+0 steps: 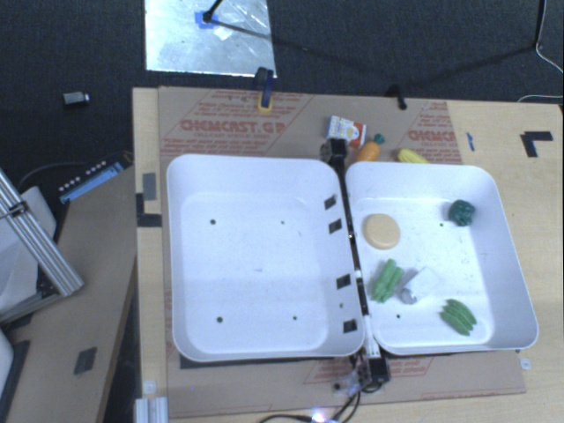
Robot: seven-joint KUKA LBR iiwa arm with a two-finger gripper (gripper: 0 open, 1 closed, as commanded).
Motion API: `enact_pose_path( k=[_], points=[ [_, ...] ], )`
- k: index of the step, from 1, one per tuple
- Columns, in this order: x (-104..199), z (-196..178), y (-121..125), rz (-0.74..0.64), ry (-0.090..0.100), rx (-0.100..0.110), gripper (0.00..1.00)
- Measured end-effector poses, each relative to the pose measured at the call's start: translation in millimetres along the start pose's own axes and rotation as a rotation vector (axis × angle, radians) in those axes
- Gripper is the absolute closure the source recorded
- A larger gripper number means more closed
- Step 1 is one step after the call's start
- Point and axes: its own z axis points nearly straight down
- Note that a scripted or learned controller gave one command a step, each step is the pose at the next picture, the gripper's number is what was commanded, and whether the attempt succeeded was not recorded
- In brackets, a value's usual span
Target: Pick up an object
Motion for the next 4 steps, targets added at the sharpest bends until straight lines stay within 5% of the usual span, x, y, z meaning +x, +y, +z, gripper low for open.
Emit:
enact_pose_path(
  k=[1,2,3,4],
  points=[
    [-20.7,-52.8,69.6,0.001,-0.006,-0.011,1.00],
    [12.4,-39.1,3.7,0.001,0.000,-0.002,1.00],
    [-40.6,-51.2,-1.5,0.009,-0.005,-0.006,1.00],
    [-17.9,0.7,-0.3,0.001,0.000,0.000,1.00]
  ],
)
